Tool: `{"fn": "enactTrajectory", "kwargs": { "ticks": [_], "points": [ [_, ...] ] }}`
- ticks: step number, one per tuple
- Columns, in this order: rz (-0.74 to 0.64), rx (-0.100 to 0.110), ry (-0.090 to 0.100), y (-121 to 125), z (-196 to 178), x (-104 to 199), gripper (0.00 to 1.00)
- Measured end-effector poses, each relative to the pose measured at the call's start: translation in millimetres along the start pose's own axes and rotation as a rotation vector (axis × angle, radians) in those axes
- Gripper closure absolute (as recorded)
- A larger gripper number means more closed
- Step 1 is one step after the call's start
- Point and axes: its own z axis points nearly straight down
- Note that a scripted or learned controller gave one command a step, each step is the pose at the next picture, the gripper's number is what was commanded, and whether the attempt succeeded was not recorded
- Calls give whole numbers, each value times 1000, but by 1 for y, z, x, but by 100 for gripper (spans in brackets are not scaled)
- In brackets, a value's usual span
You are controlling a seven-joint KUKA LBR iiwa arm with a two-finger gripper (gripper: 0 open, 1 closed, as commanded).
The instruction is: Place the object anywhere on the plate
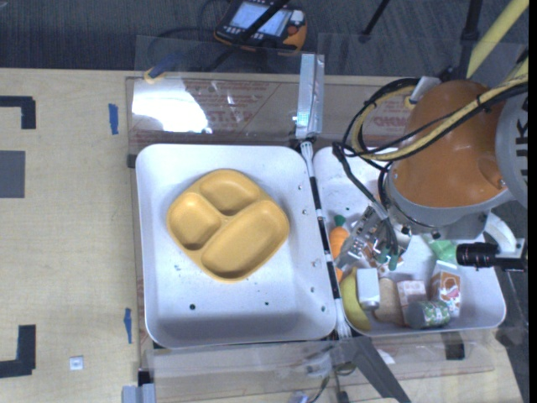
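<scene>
A yellow plate (228, 222) with three compartments lies in the left white bin (159, 292), with nothing on it. My gripper (373, 243) is low in the right bin (491, 305), over the pile of objects near the bin's left wall. Just beside it sit an orange ball-like item (337, 241), a white box (367, 286) and a yellow banana-like piece (352, 303). The wrist and orange arm band (449, 154) hide much of the bin behind it.
More items lie along the right bin's front: a brown block (388, 299), a pinkish box (411, 291), a green-labelled can (428, 313), a red and white carton (447, 289). A clear divider (309, 95) stands behind the bins. Cables loop around the arm.
</scene>
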Motion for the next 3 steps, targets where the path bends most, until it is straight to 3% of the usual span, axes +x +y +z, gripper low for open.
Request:
{"fn": "enactTrajectory", "kwargs": {
  "ticks": [1, 2, 3],
  "points": [
    [-35, -4, -6, 30, -3, -90, 100],
    [-153, -1, -1, -17, 7, -60, 100],
    [-476, -1, 0, -12, -9, -6, 100]
  ]
}}
